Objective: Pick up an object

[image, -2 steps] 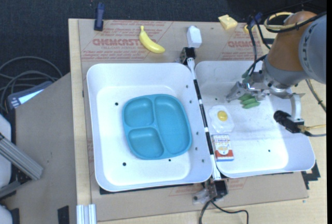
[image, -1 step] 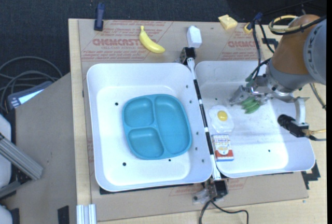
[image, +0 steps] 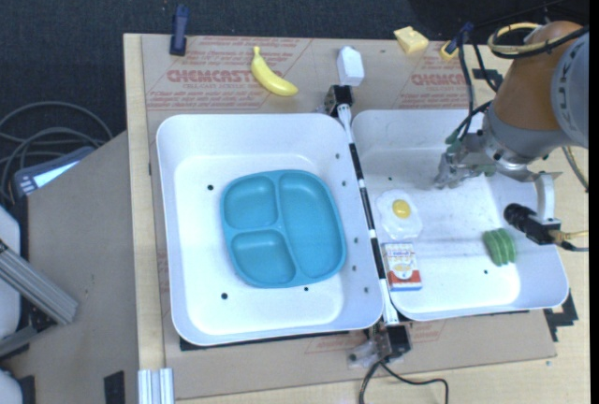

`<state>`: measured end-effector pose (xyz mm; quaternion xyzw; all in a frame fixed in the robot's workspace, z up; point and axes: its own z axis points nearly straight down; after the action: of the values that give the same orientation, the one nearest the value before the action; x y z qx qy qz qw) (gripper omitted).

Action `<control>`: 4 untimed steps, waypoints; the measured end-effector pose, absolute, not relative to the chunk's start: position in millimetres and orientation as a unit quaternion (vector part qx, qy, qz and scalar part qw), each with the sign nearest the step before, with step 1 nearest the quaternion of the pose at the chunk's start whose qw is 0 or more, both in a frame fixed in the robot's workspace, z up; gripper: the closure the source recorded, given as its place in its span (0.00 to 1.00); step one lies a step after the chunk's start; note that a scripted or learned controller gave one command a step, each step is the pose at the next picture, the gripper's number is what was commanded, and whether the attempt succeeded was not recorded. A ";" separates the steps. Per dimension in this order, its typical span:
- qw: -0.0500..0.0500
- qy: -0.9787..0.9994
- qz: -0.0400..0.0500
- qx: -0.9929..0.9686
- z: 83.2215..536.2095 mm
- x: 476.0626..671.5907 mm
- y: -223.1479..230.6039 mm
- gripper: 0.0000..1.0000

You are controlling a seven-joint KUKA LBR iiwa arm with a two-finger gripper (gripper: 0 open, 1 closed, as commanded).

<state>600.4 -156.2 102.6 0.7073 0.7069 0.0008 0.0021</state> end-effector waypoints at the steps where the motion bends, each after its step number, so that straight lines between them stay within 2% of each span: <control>1: 0.002 0.707 0.001 0.707 102.5 600.2 -156.2 0.00; 2: 0.001 0.707 0.000 0.707 130.7 652.6 -185.9 0.00; 3: -0.001 0.707 0.000 0.707 84.0 607.8 -97.9 0.00; 4: -0.001 0.707 0.000 0.707 84.6 570.5 -99.8 0.00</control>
<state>570.5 -99.8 84.6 0.7073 0.7069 -0.0002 -0.0007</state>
